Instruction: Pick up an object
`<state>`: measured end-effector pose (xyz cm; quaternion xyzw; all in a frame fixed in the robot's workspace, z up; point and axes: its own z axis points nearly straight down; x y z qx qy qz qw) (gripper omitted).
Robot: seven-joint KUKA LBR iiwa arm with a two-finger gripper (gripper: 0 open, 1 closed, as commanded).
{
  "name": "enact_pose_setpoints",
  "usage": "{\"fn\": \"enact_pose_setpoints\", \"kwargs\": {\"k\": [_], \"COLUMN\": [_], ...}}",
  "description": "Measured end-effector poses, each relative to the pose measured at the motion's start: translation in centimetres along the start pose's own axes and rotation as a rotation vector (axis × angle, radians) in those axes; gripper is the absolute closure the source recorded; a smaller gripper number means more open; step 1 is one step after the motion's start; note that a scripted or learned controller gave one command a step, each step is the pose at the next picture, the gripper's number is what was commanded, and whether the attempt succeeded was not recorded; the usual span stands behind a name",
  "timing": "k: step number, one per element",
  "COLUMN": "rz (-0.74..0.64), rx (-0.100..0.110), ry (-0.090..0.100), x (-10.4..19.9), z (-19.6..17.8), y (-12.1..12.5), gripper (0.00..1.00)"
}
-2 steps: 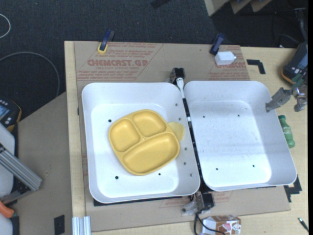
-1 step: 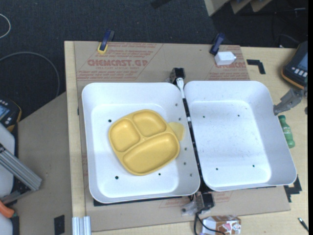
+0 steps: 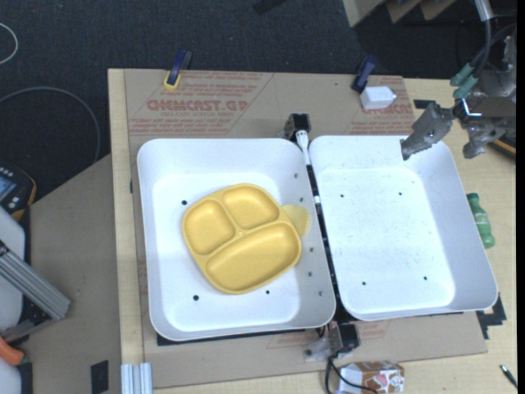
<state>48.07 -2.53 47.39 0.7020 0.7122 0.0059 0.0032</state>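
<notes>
Cardboard-covered worktop (image 3: pixel 246 97) carries two bins; yellow plate (image 3: pixel 240 236) lies in the left bin (image 3: pixel 164 302); gripper (image 3: pixel 447 134) hangs open, holding nothing.

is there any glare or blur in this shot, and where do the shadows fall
Camera view: lighting is bright and even, so the white bins wash out, most in the left bin; the yellow divided plate is sharp, with soft sheen and a faint shadow along its left edge; the claw over the right bin's upper right corner looks slightly soft, its state unclear.
</notes>
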Motion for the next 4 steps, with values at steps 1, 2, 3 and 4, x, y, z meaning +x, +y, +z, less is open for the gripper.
{"fn": "enact_pose_setpoints", "kwargs": {"k": [1, 2, 3, 4], "rz": [0.013, 0.016, 0.005, 0.011], "rx": [0.007, 0.027, 0.009, 0.008], "ry": [-0.005, -0.003, -0.001, -0.002], "x": [-0.6, -0.5, 7.9, 10.8], "z": [-0.6, 12.1, 9.9, 6.1], "y": [0.0, -0.4, -0.1, 0.0], "gripper": [1.0, 1.0, 1.0, 1.0]}}
